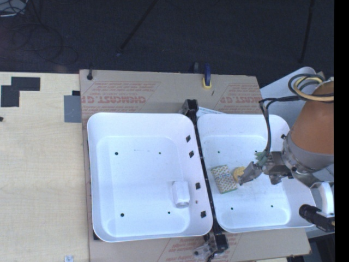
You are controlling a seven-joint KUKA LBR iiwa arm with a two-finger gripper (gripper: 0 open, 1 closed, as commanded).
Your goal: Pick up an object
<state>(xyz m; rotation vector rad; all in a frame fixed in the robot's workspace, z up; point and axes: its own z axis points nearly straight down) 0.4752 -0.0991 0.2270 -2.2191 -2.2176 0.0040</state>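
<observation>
White cup (181, 193) is lying at approx 5 o'clock in left bin (103, 146). In right bin (278, 130), gripper (250, 174) is hovering w/ fingers spread, touching yellow piece (238, 173) beside patterned pad (224, 179), 9 o'clock. Prob light, soft; grab across its edges.

The bench (38, 168) is pale wood, and on it lies a brown cardboard sheet (163, 91) printed with red lettering. Two shallow white bins sit side by side on the cardboard — the left bin (98, 173) and the right bin (245, 130) — their inner rims touching.
</observation>
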